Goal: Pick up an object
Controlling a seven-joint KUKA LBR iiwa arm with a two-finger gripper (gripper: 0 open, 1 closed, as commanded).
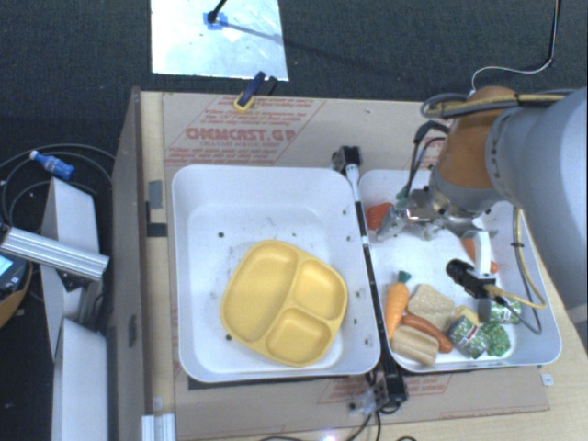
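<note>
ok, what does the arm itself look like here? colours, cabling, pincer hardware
The arm is a fat grey cylinder with an orange band above the wrist. Thin black and yellowish cables loop beside it. The pincer is a small metallic block with dark parts; its detail is too blurred to read.

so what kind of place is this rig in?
Likely a robotics lab pick-and-place cell, not a kitchen. A grey arm reaches over two white bins on a bench; the food looks like toys, and loose cables run across the carpet.
</note>
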